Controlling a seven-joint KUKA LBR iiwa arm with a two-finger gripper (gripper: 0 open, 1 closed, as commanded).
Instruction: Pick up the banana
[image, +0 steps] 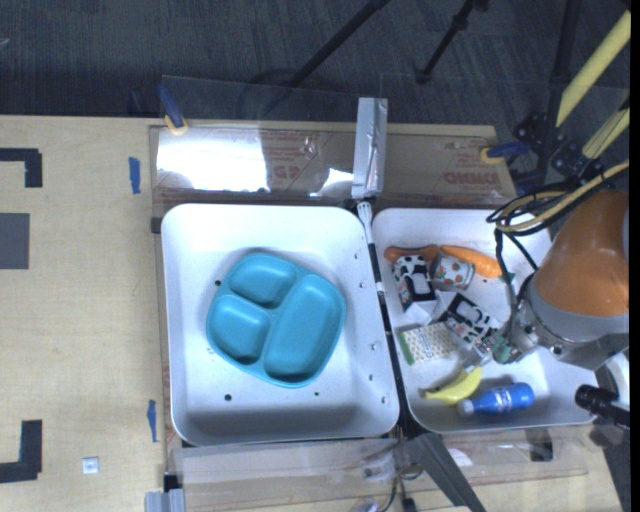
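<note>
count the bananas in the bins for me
1. The banana lies in the right bin near its front edge, beside the blue bottle. Clutter might hide others.

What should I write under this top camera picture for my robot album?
Robot hand hovers over the right bin, just above the yellow banana beside a blue bottle.

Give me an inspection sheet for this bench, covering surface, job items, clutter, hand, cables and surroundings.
Surface: wooden bench bearing a left bin and a right bin.
Job's things: banana lies in the right bin, beside the blue bottle.
Clutter: blue divided plate in the left bin; carrot, patterned cup and green card in the right bin.
Hand: hand low over the right bin, above the banana; grip unclear.
Cables: yellow and black cables loop above the arm.
Surroundings: dark carpet, stand legs.
</note>
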